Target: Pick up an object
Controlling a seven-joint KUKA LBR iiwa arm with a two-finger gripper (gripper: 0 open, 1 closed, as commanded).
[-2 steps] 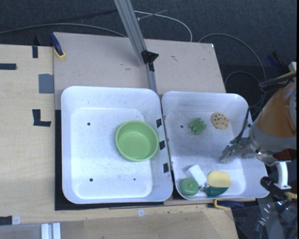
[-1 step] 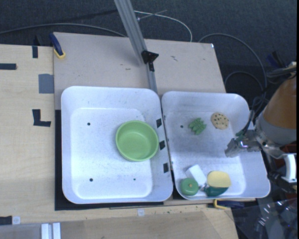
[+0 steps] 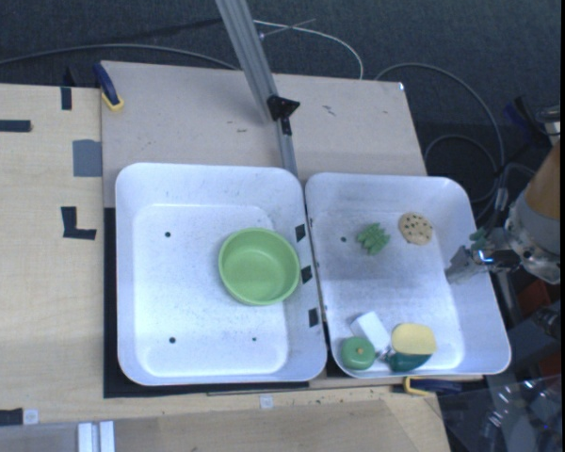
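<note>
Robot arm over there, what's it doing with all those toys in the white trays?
The robot arm is trying to pick something up, but it isn't holding anything. Its gripper sits at the right edge of the right bin. Inside that bin lie a cookie, a small green leafy toy, and at the front a green round toy, a white block and a yellow toy. The left bin holds a green bowl.

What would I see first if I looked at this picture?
Probably the bright green bowl, alone in the left bin. Next, the little things in the right bin: a cookie beside a green leafy toy, and a green ball and yellow piece at the front edge.
</note>
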